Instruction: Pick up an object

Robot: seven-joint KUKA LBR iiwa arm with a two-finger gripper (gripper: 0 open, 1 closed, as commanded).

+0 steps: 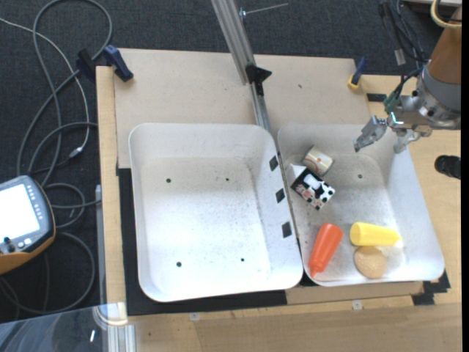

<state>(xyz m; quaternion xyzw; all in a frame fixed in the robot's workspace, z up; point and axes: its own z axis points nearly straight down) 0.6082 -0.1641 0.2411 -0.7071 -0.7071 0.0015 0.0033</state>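
Risking a closure on nothing or a clipped bin wall, since the gripper (386, 134) hangs high at the far edge of the right bin (414, 196), well apart from the small tan block (318, 159), black-and-white toy (314, 188), orange cylinder (325, 246), yellow piece (374, 234) and beige lump (371, 263) clustered toward the bin's middle and near end. Reaching in from the right, wrist tilted downward, fingers (366, 136) spread apart and empty.

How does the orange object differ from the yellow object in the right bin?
The orange object is longer and lies slanted, nearly along the bin; the yellow object is shorter and lies across it. The orange one sits nearer the bins' divide. Both lie flat in the right bin.
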